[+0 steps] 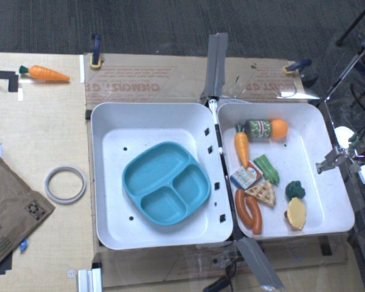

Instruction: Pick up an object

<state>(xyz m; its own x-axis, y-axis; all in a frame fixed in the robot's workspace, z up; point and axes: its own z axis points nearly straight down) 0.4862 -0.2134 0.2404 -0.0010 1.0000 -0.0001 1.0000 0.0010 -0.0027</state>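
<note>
Hovering at the right rim of the right bin (328, 121), the claw (330, 163) sits low and off to the side, a small metallic shape just outside the wall. How wide it stands I cannot tell from up here; it is too small and blurred against the clutter. Nothing visible is held in it, and it touches none of the toys.

So this looks like the approach step: no pick made yet, and the choice of target is wide open. The candidates crowd the right bin. A carrot (241, 148) lies along the left wall, a bottle (260, 129) and an orange (279, 128) touch near the far edge, and a green pod (267, 169) sits mid-bin. A small carton (244, 177), a waffle wedge (261, 193) and sausages (249, 212) bunch toward the near left corner. Closest to the claw are the broccoli (295, 190) and a yellow piece (296, 213), near the near right corner.

My call: the next move needs the claw carried in over the rim, set above one of those two, then dropped straight down. They lie just beside each other, so a sloppy descent could nudge both.

The left bin (103, 163) carries a blue divided plate (165, 182).
</note>
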